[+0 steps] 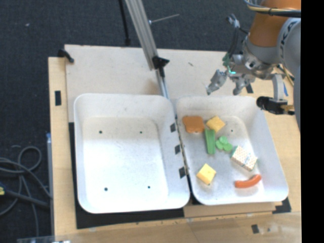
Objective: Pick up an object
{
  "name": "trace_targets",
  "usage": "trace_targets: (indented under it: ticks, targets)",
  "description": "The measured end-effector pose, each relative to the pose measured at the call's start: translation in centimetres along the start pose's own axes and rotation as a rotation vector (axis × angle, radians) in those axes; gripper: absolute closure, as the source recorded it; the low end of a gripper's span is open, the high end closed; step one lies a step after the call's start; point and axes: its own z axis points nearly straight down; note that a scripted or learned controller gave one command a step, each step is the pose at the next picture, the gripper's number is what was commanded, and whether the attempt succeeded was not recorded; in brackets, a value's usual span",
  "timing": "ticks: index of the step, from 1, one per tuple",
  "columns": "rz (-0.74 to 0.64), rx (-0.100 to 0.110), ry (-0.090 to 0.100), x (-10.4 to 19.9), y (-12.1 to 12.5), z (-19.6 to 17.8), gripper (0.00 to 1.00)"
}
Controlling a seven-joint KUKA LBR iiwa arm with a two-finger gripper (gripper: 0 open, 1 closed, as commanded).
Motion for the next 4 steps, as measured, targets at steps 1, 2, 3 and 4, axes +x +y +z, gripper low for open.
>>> trace_targets:
  ticks: [1, 2, 3, 4]
  targets:
    - [-0.002, -0.004, -0.004, -0.1, 0.1, -0.3, 0.00]
    - [-0.003, 0.001, -0.002, 0.2, -0.1, 5.9, 0.00]
    - [0.002, 0.000, -0.003, 0.6, -1.0, 11.1, 0.00]
    - [0.002, -0.006, -0.005, 0.4, -1.0, 14.9, 0.00]
